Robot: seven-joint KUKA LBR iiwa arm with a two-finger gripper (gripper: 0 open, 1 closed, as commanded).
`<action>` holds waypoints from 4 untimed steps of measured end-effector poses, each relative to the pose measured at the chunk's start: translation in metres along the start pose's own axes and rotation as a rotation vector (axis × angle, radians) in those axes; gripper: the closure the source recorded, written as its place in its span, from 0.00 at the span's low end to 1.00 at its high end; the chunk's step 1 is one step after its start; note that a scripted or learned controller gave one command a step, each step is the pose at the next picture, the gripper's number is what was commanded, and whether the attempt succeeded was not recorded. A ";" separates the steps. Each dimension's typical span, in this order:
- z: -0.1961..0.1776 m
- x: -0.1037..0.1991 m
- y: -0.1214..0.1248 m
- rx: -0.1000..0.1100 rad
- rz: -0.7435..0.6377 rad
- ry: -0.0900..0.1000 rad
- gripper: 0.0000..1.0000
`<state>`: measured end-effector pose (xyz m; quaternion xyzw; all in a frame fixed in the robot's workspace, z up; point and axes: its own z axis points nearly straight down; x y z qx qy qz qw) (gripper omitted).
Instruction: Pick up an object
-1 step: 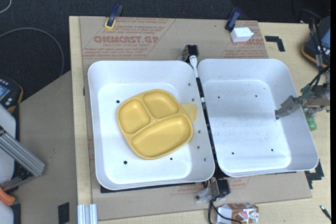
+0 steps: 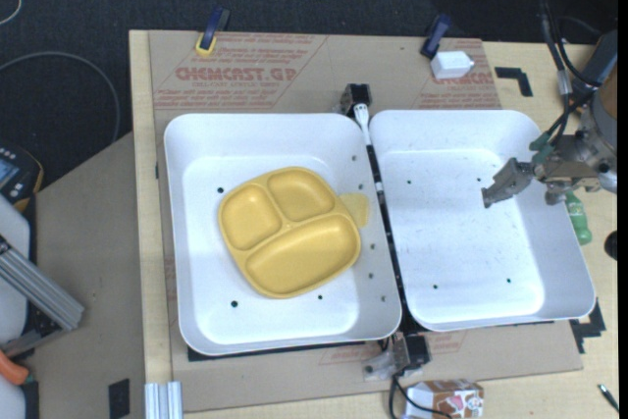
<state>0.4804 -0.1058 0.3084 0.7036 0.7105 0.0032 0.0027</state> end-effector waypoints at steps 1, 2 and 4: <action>-0.008 0.084 0.001 0.005 -0.001 0.002 0.00; -0.017 0.079 0.001 0.003 0.008 -0.002 1.00; -0.061 0.192 0.002 0.002 0.004 0.001 1.00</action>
